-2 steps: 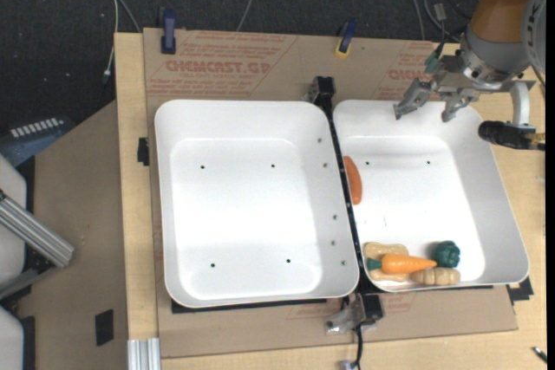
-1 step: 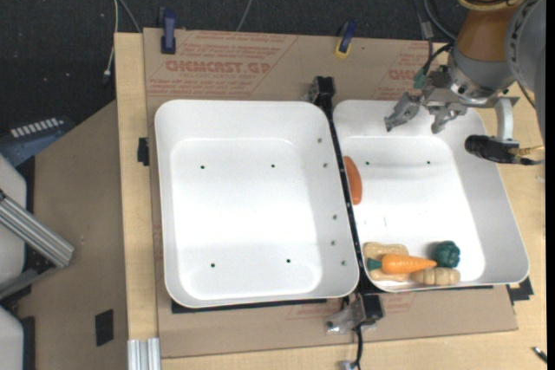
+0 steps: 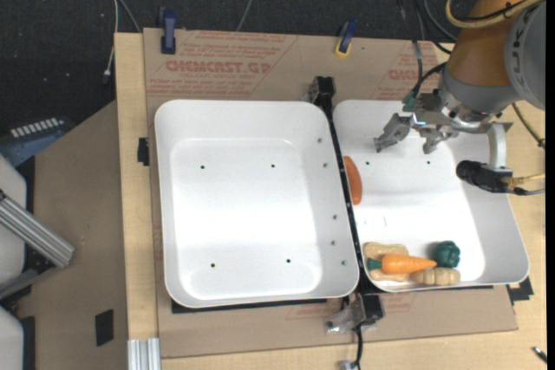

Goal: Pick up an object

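Hovering over right bin (image 3: 486,264) far end, gripper (image 3: 411,133) fingers apart, nothing btwn. Carrot (image 3: 406,265) w/ other toys at bin's near edge. Risk: crowded pile, fingers snag neighbours, slip.

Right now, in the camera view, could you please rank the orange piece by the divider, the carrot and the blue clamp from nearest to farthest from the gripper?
From the gripper:
1. Orange piece, right bin's left wall.
2. Carrot, right bin's near edge.
3. Blue clamp, board's far left corner.
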Motion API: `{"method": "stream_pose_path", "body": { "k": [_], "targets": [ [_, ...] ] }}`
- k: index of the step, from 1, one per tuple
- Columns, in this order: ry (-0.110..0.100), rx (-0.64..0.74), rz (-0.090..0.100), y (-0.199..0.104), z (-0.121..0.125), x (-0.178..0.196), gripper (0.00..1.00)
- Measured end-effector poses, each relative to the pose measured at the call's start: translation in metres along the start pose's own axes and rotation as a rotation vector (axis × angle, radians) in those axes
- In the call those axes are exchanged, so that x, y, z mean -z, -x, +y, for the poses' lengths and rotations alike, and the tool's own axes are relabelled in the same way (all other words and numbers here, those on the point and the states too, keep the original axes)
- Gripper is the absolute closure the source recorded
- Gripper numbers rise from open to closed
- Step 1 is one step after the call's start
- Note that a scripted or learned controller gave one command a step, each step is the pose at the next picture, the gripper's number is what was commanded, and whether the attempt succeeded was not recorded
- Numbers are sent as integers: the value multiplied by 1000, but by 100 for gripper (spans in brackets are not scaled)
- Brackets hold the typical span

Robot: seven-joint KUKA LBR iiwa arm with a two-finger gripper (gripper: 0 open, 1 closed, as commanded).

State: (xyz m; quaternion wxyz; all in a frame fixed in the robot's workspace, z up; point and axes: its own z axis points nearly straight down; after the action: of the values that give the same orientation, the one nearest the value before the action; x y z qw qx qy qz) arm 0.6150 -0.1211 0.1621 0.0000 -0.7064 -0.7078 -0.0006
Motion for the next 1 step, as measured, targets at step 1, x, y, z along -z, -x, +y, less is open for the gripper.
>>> {"method": "stream_pose_path", "body": {
  "k": [1],
  "targets": [
    [-2,-2,-1,1,-12,-19,0]
  ]
}}
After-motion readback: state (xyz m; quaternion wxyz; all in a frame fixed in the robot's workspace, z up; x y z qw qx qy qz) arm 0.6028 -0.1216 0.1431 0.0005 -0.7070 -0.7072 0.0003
